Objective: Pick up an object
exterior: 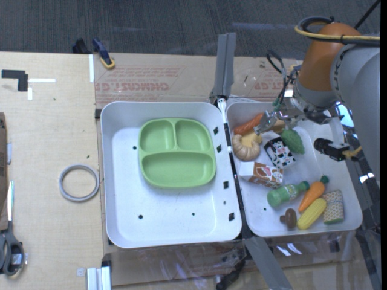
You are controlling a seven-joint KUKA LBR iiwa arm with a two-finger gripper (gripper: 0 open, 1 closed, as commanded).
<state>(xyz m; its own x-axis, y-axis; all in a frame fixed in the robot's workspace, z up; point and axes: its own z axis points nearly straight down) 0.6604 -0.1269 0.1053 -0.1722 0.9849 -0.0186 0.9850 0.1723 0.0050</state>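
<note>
camera view: claw [279, 118], grip state unclear, just above green toy [292, 141] in right bin [266, 221]

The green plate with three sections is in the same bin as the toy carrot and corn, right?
Not quite. The camera view shows the green plate alone in the left bin. The toy carrot and corn lie in the right bin, among the other toy food.

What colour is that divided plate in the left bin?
Light green, plain to see in the camera view: the divided plate.
</note>
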